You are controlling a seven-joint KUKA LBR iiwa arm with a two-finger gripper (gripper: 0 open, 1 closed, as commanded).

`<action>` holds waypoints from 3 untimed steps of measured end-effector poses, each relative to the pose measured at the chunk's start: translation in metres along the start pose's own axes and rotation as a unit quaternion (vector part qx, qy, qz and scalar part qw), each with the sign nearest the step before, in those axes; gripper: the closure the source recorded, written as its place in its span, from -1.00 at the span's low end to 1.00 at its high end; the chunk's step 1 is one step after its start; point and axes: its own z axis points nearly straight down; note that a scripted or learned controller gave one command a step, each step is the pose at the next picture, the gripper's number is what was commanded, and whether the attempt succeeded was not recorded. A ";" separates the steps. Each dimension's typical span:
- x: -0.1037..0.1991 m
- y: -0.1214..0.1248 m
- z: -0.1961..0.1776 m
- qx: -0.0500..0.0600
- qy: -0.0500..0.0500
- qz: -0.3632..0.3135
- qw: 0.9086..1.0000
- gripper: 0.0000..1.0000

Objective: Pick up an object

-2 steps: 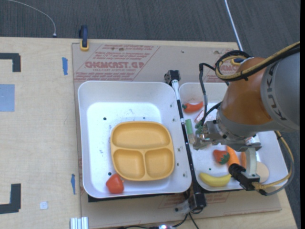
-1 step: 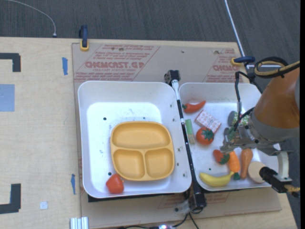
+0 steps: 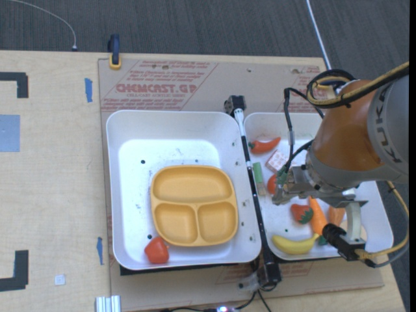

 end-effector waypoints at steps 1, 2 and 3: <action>-0.001 0.000 0.000 0.000 0.000 0.001 1.000 -1.00; -0.001 0.000 0.000 0.000 0.000 0.001 1.000 -1.00; -0.001 0.000 0.000 0.000 0.000 0.001 1.000 -1.00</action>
